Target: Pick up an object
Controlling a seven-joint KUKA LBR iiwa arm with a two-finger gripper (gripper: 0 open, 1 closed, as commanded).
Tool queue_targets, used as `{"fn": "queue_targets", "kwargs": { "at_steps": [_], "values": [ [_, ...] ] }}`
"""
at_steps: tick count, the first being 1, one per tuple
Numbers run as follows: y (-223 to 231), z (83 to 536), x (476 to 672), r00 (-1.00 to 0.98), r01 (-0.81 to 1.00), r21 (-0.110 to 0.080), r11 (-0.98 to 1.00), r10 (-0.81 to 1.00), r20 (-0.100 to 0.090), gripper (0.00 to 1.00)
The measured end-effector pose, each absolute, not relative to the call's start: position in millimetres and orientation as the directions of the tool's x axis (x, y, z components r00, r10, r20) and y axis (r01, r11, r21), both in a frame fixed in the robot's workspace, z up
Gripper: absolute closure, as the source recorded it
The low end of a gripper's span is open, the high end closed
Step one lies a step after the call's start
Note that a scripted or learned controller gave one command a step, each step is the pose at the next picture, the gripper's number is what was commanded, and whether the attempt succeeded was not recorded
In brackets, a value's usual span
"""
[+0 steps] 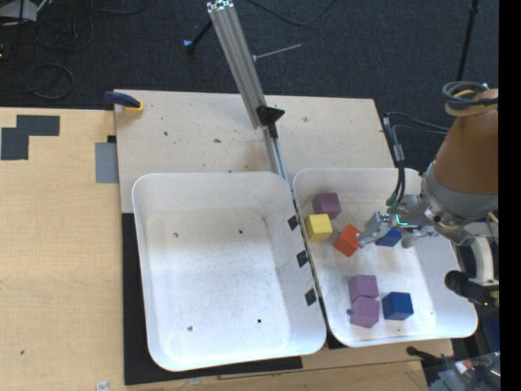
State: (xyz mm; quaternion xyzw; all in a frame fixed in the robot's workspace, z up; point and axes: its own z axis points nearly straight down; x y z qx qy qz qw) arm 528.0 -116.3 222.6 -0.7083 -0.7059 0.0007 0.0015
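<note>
My gripper [391, 231] hangs over the middle of the right bin [456, 320], reaching in from the right. A small blue block [389, 238] shows between its metal fingers [371, 230], and the fingers close on it from both sides. Just left of the gripper lies an orange-red cube [348, 240]. Further left are a yellow cube [319, 226] and a purple cube [326, 204]. Nearer the front of the bin sit two purple cubes [363, 287] [365, 311] and another blue cube [397, 305].
The left bin [163, 218] is white with small dark specks. A divider with black clips [302, 258] runs between the two bins. A slanted aluminium bar [241, 59] rises behind them. The arm's orange band [472, 149] fills the right side.
</note>
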Motion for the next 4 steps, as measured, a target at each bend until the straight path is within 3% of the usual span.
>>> {"fn": "queue_targets", "kwargs": {
  "at_steps": [2, 3, 4],
  "values": [
    [-110, 133, 520.5, 0.002, 1.000, -0.009, -0.002, 1.000, 0.002, 0.00],
    [-110, 92, 521.2, 0.003, 1.000, -0.002, -0.003, 1.000, 0.001, 0.00],
    [-111, 103, 520.9, 0.013, 1.000, -0.003, -0.013, 1.000, 0.003, 1.00]
  ]
}}
